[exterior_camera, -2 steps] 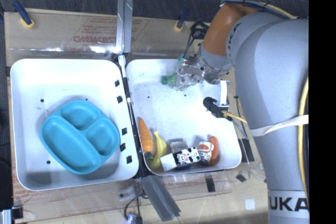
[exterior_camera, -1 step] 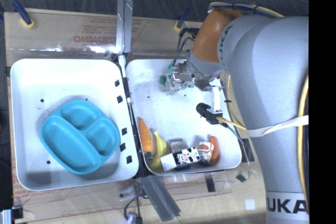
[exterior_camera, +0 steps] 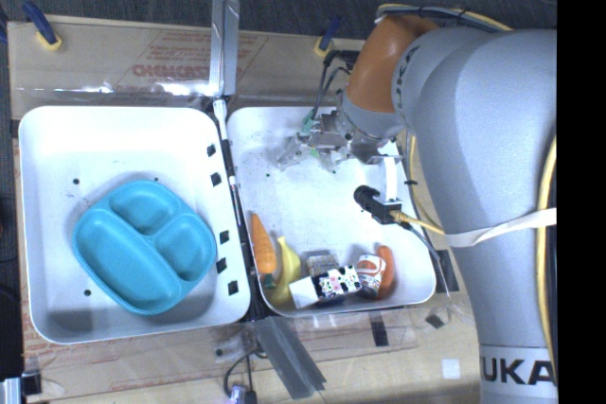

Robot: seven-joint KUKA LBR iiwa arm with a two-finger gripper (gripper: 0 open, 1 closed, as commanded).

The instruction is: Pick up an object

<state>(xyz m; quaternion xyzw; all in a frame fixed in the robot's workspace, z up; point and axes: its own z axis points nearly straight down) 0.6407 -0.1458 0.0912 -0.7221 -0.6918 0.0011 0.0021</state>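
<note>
My gripper [exterior_camera: 319, 143] hangs over the far part of the right bin [exterior_camera: 284, 194], just below the arm's orange band, and nothing shows in it. Along that bin's near edge lies a cluster of objects. An orange carrot [exterior_camera: 260, 244] rests against the left wall, with a yellow banana [exterior_camera: 284, 275] beside it. A white carton with a black pattern [exterior_camera: 325, 287] and a red-and-white can [exterior_camera: 375, 271] lie further right. The gripper is well apart from all of them, toward the back of the bin.
The left bin [exterior_camera: 57, 137] holds a blue divided plate [exterior_camera: 142, 244]. A metal divider bar [exterior_camera: 224, 43] stands between the bins at the back. The grey arm covers the right side of the bench, and a black connector [exterior_camera: 375, 202] juts from it over the right bin.
</note>
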